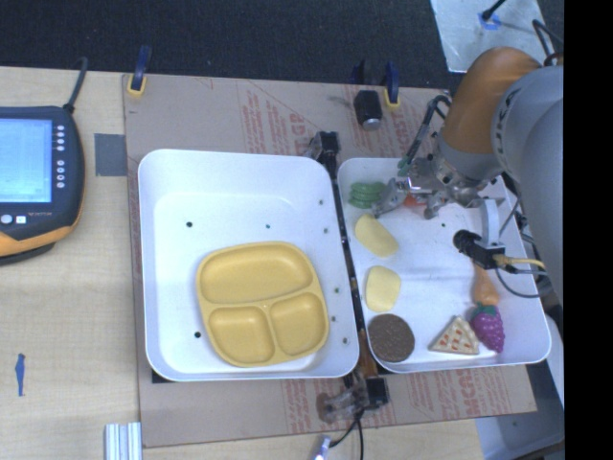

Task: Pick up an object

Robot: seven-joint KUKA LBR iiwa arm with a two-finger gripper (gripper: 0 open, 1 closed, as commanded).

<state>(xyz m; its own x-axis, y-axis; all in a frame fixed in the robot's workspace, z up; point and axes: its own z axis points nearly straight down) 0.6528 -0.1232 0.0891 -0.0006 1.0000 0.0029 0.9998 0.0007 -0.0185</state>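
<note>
The gripper (402, 192) hangs low by the green toy (365, 195) in the right bin (436, 257), seemingly to grab it, grip unclear.

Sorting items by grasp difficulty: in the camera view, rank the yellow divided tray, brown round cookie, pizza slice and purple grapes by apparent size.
1. yellow divided tray
2. brown round cookie
3. pizza slice
4. purple grapes

Pizza slice and grapes look close; that order is unsure.

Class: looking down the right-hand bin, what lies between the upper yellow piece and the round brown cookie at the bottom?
In the camera view, a second yellow piece lies between the upper yellow piece and the brown cookie.
</note>
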